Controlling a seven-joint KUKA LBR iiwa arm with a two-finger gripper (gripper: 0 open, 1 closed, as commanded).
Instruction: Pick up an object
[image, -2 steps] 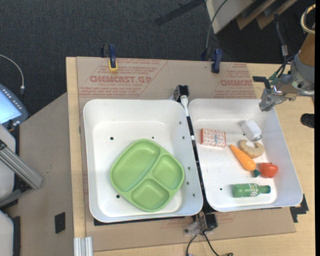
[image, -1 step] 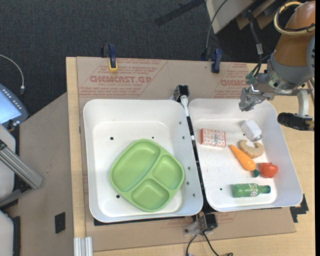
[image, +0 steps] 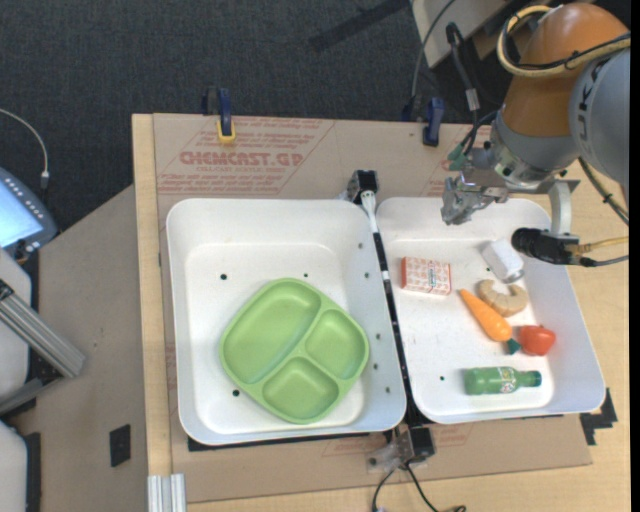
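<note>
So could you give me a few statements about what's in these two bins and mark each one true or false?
1. The green plate lies in the left bin. True.
2. The carrot is in the left bin. False: it lies in the right bin.
3. The gripper is gripping the green bottle. False: it hangs over the right bin's far edge, apart from the bottle at the near edge.
4. The red and white box lies left of the carrot. True.
5. The plate has three compartments. True.
</note>
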